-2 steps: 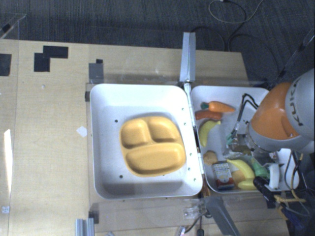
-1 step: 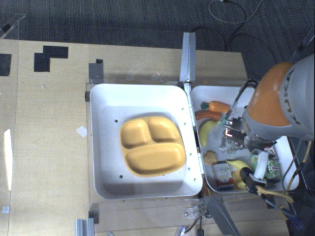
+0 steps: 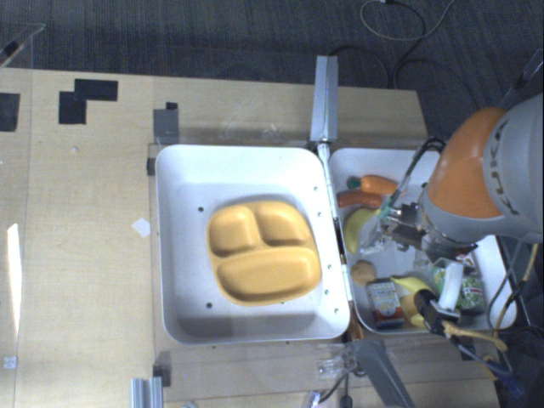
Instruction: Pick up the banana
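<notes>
Well, two bins. The left bin holds one yellow plate; the right bin has one carrot at twelve o'clock. The arm hides much of the right bin. One banana, pale yellow-green and curved, lies at its nine o'clock. The gripper is at the banana's three o'clock, and I cannot tell its grip.

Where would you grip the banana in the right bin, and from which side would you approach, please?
Probably the banana at its bare middle, from straight above, closing across its narrow width. It lies flat near the front of the right bin, with a small box close beside it and its near end hidden under the arm.
</notes>
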